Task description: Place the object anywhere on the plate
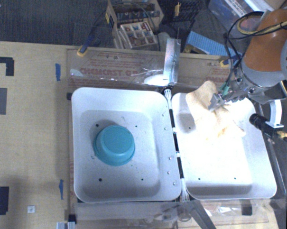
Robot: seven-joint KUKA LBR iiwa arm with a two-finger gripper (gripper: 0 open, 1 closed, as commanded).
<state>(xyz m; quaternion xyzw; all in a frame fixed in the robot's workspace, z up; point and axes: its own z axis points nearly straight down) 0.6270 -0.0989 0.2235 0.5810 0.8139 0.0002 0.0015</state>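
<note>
Camera view: two shallow white bins sit side by side on the bench. The left bin [87,104] holds a blue plate [114,144] — a round, upturned dish lying a little left of the bin's middle, with nothing on it and nothing leaning against it. The right bin [254,183] holds a pale cream cloth [205,112], crumpled in the bin's upper part, its top edge riding up over the bin's far rim. The gripper [219,101] hangs over that cloth at the upper right of the frame, its tip down at the fabric; whether its tips are parted or pinched on the cloth I cannot tell, as glare washes out that spot. The divider [173,136] between the bins — two raised rims touching — lies between cloth and plate. Beyond the bins, at the top of the frame, stand a cardboard box [133,26] and a blue pad [203,42].
</note>
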